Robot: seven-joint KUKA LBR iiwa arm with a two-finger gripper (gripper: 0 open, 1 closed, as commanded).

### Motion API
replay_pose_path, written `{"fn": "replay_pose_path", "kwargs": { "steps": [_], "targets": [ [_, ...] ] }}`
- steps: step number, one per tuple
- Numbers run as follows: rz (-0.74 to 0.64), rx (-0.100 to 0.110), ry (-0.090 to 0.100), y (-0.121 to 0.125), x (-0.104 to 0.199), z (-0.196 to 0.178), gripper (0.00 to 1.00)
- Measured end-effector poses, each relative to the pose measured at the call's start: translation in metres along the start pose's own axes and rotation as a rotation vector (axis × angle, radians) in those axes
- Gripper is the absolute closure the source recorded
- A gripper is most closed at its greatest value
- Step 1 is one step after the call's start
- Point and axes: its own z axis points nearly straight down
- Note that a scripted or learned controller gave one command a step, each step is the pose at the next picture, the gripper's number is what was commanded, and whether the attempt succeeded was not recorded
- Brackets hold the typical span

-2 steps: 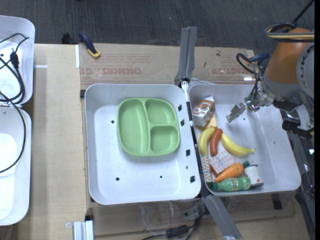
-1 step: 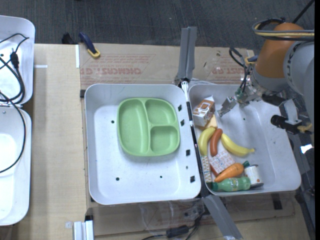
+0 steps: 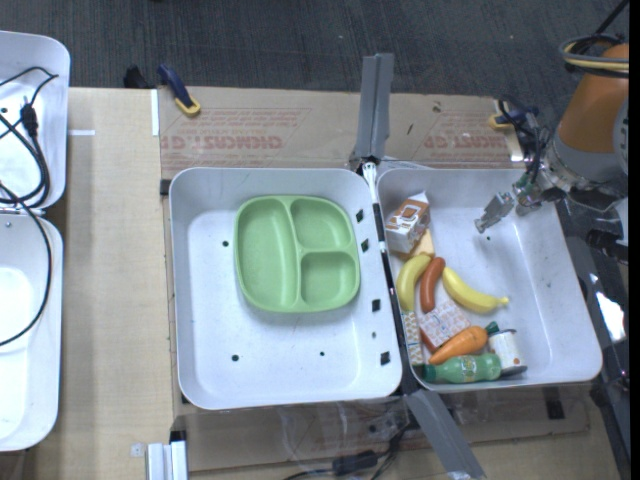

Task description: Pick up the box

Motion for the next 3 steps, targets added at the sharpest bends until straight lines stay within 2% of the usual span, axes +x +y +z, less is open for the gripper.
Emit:
{"fn": "replay_pose_path", "kwargs": {
  "steps": [1, 2, 3],
  "targets": [
    [0.18, -0.006, 0.004, -0.041, 0.019, 0.01, 0.0],
    [0.268, -0.001, -0.005, -0.066, 0.089, -0.109, 0.0],
    [0.342, -0.002, -0.004, -0.071, 0.04, 0.011, 0.0]
  ]
}}
